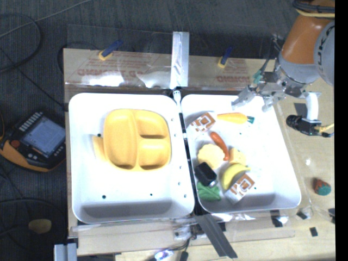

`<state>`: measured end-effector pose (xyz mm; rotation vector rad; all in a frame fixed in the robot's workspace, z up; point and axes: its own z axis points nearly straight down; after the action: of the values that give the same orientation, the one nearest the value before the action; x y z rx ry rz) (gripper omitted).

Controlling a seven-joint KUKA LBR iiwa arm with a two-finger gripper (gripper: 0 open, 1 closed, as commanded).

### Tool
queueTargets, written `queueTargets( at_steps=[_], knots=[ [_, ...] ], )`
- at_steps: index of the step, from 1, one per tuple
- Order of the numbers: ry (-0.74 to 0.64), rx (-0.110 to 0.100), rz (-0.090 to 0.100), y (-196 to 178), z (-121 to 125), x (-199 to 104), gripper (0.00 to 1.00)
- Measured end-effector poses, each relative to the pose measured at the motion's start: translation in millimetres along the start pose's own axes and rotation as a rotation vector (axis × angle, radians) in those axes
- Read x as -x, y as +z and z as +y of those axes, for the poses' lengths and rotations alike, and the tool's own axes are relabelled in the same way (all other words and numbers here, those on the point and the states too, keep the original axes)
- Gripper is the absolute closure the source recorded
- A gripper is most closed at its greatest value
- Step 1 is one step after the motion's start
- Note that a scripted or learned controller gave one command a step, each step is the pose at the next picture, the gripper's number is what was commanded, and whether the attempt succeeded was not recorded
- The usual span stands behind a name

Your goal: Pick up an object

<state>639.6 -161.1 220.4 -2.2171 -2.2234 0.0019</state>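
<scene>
objects for picking lay untouched in the right bin (283,140), right of centre in the frame: a yellow marker with a teal cap (235,118) near the top, an orange carrot-like piece (218,141) below it, a pale yellow lump (211,155), a black block (205,173), a banana (234,174), something green (206,192) and two patterned cards (202,122). nothing had been lifted, so by the look of it the whole pick was still to come. the gripper (255,95) hung over the bin's upper right corner, just above the marker, with nothing visibly between its fingers; whether they stood apart or together could not be told. the left bin (81,162) held a yellow divided tray (136,138). both bins sat on a plywood bench (304,162), with clear plastic sheeting (125,67) clipped along its far edge. dark carpet (32,58) surrounded it, and a handheld control pendant (38,140) lay at the frame's left.
</scene>
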Motion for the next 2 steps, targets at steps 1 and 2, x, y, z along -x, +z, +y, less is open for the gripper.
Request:
queueTargets(
  at_steps=[1, 2],
  knots=[
    [-0.050, 0.013, -0.005, 94, 14, -14, 0.00],
    [-0.167, 0.007, -0.006, 133, 31, 7, 0.00]
  ],
)
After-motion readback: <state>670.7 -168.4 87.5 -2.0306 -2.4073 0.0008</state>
